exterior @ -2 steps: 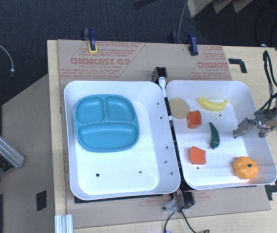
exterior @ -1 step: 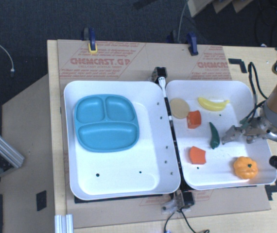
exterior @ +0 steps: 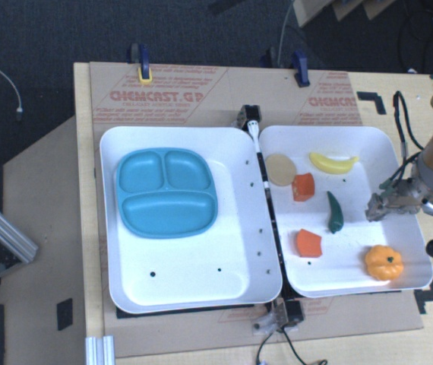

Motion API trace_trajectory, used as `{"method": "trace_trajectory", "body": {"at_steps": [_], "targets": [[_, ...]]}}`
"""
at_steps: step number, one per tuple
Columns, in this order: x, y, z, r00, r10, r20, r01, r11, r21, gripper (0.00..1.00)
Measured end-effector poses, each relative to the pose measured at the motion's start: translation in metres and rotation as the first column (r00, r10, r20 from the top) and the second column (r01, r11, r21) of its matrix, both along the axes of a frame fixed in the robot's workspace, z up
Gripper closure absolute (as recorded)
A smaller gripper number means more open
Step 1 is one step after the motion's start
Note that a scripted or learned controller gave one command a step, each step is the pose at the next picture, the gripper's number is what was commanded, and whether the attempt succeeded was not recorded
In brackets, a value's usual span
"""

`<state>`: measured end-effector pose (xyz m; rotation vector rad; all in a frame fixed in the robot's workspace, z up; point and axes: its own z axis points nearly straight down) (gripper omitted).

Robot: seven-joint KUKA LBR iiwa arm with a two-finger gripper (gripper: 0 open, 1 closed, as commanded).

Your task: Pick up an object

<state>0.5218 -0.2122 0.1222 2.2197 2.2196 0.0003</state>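
The right bin [exterior: 353, 284] holds a yellow banana [exterior: 333, 162], a tan round disc [exterior: 281, 169], two red-orange blocks [exterior: 303, 187] [exterior: 308, 242], a dark green pepper [exterior: 335, 213] and an orange pumpkin [exterior: 384, 262]. My gripper [exterior: 381, 206] hangs low over the right side of this bin, right of the green pepper and above the pumpkin. Nothing shows between its fingers.
The left bin [exterior: 235, 272] carries a blue divided plate [exterior: 167, 192]. Two blue clamps [exterior: 142, 59] [exterior: 301, 65] sit at the far edge of the bench. A black cable [exterior: 400, 124] loops near the arm at the right.
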Motion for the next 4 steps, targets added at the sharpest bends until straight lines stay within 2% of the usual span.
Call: {"method": "trace_trajectory", "body": {"at_steps": [1, 2, 4], "targets": [[0.005, -0.005, 0.063, 1.000, 0.001, 0.005, -0.001, 1.000, -0.002, 1.00], [0.006, -0.006, 0.089, 1.000, 0.001, 0.003, -0.001, 1.000, -0.001, 1.00], [0.027, 0.106, 0.082, 1.000, 0.007, -0.003, -0.007, 1.000, 0.004, 1.00]]}}
